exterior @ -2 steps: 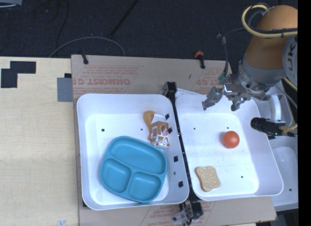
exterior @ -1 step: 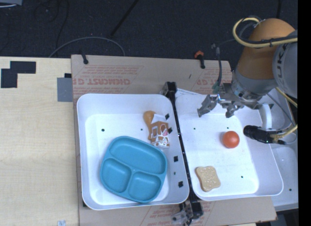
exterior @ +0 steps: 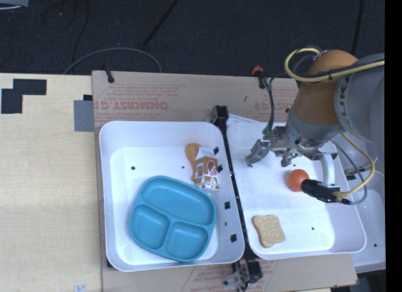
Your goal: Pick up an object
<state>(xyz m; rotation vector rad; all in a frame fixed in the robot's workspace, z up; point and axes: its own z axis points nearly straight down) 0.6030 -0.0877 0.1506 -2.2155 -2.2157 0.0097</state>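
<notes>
Overhead, two white bins sit side by side on a cardboard sheet [exterior: 157, 96] that covers the tabletop [exterior: 44, 178], split by a black divider [exterior: 229, 178]. The left bin [exterior: 116, 135] holds a blue sectioned plate [exterior: 171, 217] toward its near side. Just beyond the plate's far right corner lies a small brown-and-white packet [exterior: 206, 173], and a tan, drumstick-shaped toy [exterior: 193, 153] touches the packet on its far left.

The right bin [exterior: 314, 237] holds a slice of toast [exterior: 269, 230] near its front left, lying flat and well apart from everything else. An orange ball [exterior: 297, 179] rests toward the bin's right middle, with a black part of the arm's fittings just beside it on the right.

The grey arm [exterior: 361, 99] with its orange band reaches in from the right over the right bin's far half. Its claw [exterior: 271, 152] hangs above the bin floor, left of the ball and apart from it. The metal fingers appear spread, with nothing between them, though the slant makes the gap hard to judge. Yellow cable [exterior: 300, 58] loops over the wrist, and more cable trails down by the bin's right wall.
</notes>
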